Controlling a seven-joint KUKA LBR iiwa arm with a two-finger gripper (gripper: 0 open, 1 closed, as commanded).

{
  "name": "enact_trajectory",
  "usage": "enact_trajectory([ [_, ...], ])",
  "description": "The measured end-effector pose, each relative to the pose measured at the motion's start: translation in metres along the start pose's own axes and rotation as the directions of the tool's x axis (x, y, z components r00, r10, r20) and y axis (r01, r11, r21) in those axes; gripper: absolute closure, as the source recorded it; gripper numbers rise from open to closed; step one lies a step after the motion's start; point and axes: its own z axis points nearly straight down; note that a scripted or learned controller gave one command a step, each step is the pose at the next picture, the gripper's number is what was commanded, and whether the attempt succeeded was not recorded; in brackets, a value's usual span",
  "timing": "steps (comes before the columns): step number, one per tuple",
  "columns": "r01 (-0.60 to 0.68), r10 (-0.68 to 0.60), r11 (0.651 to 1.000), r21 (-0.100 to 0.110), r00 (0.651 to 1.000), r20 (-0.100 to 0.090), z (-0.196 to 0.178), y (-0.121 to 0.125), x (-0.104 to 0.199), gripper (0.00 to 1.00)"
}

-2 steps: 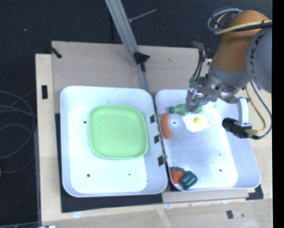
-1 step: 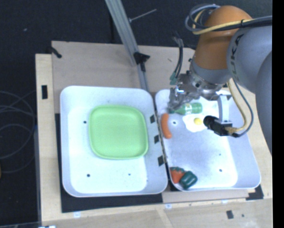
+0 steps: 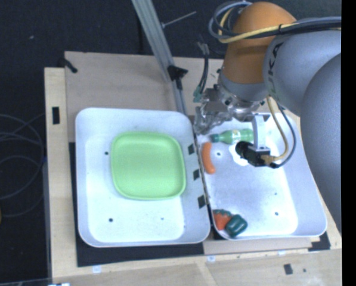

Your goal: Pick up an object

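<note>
The gripper (image 3: 206, 121) hangs over the far left corner of the right bin (image 3: 267, 216), below the orange wrist band. A green bottle with an orange cap (image 3: 230, 137) lies just to its right and slightly nearer. An orange carrot-shaped piece (image 3: 207, 158) lies along the bin's left wall, a little nearer than the gripper. In the near left corner of that bin sit a small teal block (image 3: 237, 224) and a red-orange piece (image 3: 221, 219). Nothing shows between the fingers.
The left bin (image 3: 94, 219) holds a square light green plate (image 3: 148, 165). A grey metal pole (image 3: 157, 37) slants from the top down to the divider between the bins. The arm's grey body covers the right bin's far right side.
</note>
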Motion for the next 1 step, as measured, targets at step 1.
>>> enact_trajectory([
  [1,0.000,0.000,1.000,0.001,1.000,0.001,0.0082,0.0089,0.0427,1.00],
])
